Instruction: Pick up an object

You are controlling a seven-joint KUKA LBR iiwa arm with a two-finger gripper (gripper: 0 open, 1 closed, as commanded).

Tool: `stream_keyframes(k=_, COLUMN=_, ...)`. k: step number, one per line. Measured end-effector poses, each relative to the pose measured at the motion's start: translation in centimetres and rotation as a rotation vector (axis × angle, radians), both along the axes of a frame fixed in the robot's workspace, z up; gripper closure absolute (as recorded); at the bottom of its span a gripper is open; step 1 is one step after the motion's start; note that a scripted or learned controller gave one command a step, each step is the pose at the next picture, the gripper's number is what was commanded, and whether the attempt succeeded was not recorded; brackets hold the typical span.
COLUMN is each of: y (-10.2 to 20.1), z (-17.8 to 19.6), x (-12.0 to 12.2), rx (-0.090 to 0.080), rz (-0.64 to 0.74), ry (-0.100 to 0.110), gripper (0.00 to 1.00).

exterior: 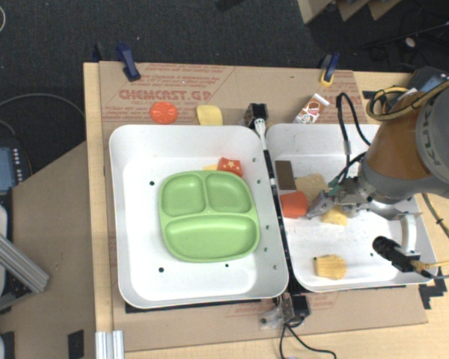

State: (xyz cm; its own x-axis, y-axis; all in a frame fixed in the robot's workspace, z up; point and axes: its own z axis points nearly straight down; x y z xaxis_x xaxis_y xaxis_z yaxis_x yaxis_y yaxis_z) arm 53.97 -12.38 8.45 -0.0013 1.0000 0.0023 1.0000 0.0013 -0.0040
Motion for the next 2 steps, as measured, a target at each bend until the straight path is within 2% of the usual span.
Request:
stream_keyframes(k=1, y=-0.1, z=1.0, x=0.1, rx=-0.002, rz=-0.002, ry=-0.004, gripper=1.0)
stream_keyframes(k=2, y=8.5, z=10.6, x=2.3, rx=-0.001, rz=0.008, ry=-0.014, gripper=1.0)
